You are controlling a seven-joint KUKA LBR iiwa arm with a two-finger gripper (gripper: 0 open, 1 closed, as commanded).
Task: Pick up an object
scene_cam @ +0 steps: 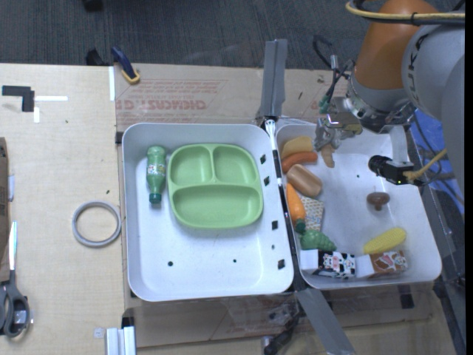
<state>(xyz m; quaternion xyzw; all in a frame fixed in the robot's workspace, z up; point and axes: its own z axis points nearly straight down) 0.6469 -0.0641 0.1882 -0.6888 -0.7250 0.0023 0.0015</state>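
My gripper (326,145) hangs over the back left part of the right bin (414,220), just right of a yellow banana (297,146) and an orange sausage (298,158). A brown bread roll (304,180) lies just below and left of it. Further forward along the left wall lie a carrot (295,204), a patterned packet (313,213) and a green vegetable (318,239). A brown mushroom (378,200), a yellow corn cob (386,239), a cow-print carton (337,264) and a small snack box (389,262) lie toward the front right. I see nothing held in the gripper.
The left bin (207,265) holds a green divided plate (216,186) and a green bottle (155,173). On the bench to the left lie a tape ring (96,223) and scissors (12,309). A metal bar (272,87) stands at the back between the bins.
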